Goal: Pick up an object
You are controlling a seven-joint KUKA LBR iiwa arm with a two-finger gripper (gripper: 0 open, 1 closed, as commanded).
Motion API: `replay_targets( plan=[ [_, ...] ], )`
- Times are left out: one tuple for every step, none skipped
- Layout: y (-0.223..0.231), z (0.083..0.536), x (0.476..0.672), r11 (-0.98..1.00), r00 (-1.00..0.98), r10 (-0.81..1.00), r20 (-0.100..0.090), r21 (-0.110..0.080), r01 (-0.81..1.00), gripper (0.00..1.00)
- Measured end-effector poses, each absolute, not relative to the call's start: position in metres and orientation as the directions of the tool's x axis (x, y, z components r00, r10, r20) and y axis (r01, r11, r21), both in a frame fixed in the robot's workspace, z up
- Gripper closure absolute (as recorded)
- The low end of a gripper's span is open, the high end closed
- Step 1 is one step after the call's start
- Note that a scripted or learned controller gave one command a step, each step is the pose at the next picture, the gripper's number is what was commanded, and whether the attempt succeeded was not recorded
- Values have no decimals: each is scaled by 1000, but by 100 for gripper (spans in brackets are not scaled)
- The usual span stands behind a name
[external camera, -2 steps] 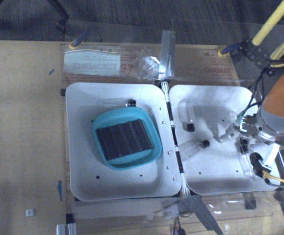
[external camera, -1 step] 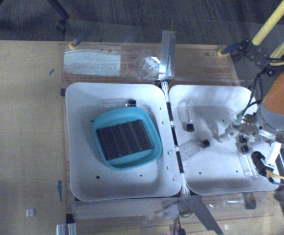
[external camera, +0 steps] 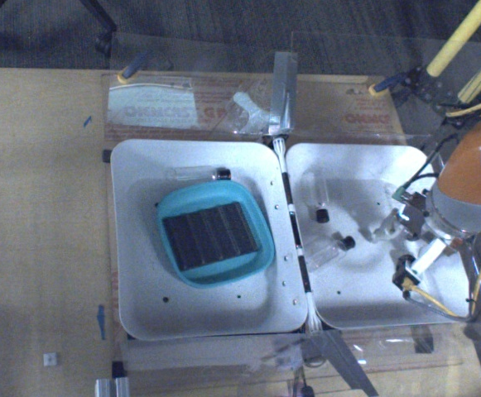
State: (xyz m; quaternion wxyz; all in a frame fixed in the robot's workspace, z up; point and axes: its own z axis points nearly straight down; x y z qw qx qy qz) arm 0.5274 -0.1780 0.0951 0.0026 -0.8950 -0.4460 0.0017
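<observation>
- My tool (external camera: 389, 228) was low over the right shallow white plastic bin (external camera: 364, 304), reaching in from the bin's right side; my grey arm with the orange band (external camera: 469, 176) sat above that rim.
- Tool state: cannot tell whether it was wide or narrow. The tip was blurred against the white floor, and nothing showed held in it.
- Candidate objects: two small clear vials with black caps lay on the right bin's floor. One clear vial (external camera: 319, 198) was near the centre divider; the other clear vial (external camera: 333, 248) lay tilted, just left of the tool and apart from it.
- Judgement: the tilted vial was the nearer target, with open floor around it.
- The left shallow white bin (external camera: 132, 246) held a rounded teal plastic tray with a dark ribbed insert (external camera: 214, 232), plus a third clear vial (external camera: 197, 174) beside its upper edge.
- Open room: the right bin's lower floor was bare; the rim and trailing cables (external camera: 443, 304) crowded my right side.
</observation>
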Motion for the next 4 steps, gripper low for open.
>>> replay_targets(
  plan=[
    [-200,89,548,-575,575,818,17,-18,818,0],
    [-200,89,573,-554,554,832,18,-17,832,0],
    [-200,89,585,-469,469,883,18,-13,883,0],
    [-199,89,599,-426,426,905,15,-9,905,0]
  ],
)
